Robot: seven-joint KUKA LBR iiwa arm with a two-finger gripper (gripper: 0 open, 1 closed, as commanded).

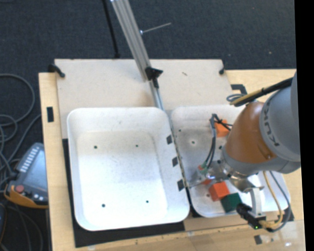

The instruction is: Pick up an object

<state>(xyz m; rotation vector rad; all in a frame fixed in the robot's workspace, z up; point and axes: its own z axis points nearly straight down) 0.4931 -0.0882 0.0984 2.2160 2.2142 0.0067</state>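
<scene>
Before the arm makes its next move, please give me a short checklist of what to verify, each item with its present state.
1. Arm is over the right bin: ok.
2. Objects to pick lie in that bin: ok, an orange block and a green block sit near its front edge.
3. The two blocks are apart enough to take one alone: not ok, they touch.
4. Tool is lined up over a block: cannot tell, the wrist hides it.
5. A block is already held: cannot tell.
6. Cables hang away from the blocks: ok.
</scene>
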